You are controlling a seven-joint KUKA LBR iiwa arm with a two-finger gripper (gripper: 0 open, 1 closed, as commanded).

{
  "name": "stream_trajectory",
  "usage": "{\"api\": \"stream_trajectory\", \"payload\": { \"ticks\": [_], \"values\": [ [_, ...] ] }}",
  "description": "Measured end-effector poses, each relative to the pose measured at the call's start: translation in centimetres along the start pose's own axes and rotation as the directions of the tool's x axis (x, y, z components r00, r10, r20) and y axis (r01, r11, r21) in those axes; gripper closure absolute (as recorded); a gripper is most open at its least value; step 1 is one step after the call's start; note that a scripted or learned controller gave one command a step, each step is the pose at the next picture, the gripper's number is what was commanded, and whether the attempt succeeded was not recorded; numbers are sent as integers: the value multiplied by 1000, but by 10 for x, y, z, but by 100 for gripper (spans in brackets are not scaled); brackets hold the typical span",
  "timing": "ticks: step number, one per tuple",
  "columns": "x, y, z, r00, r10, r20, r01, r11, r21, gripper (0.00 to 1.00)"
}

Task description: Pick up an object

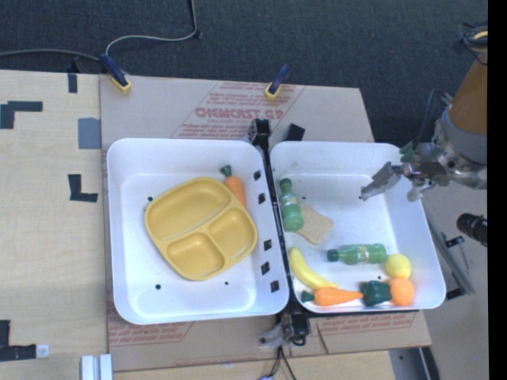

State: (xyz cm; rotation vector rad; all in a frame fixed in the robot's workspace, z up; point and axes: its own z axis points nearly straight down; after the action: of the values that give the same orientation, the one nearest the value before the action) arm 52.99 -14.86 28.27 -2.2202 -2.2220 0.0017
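In the camera view, the gripper [394,182] is hovering over the upper right part of the right bin [348,153], with its two fingers [377,183] standing apart and nothing showing between them. No object is being held, so the step in hand appears to be the approach to a first grasp. The candidate objects are all lying lower in the frame than the fingers: the green bottle [358,253] is lying on its side below them, the lemon [398,266] is sitting just beyond that bottle's end, and the orange [403,291] is resting below the lemon, close against a dark green item [377,292]. Down and to the left of the fingers, a slice of bread [317,225] is lying flat with a second green bottle [290,210] touching its left edge, and a banana [305,269] and a carrot [337,296] are lying further down. The bottle lying on its side is probably the best target, since bare bin floor is showing along both of its long sides. For a sound grasp, the fingers should be straddling it across its narrow width, descending vertically and closing only once low on the body. The crowded lower corner is judged risky, since a finger could be landing on a neighbour. Far to the left of the fingers, the left bin [127,212] is holding a yellow divided tray [198,228].
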Motion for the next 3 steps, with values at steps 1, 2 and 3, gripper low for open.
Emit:
{"api": "stream_trajectory", "payload": {
  "ticks": [1, 2, 3],
  "values": [
    [46, 8, 112, 1000, -1, -2, 1, 1000, 3, 0],
    [118, 20, 99, 1000, -2, -1, 2, 1000, 1, 0],
    [134, 74, 91, 1000, -1, 0, 1, 1000, 0, 0]
  ]
}}
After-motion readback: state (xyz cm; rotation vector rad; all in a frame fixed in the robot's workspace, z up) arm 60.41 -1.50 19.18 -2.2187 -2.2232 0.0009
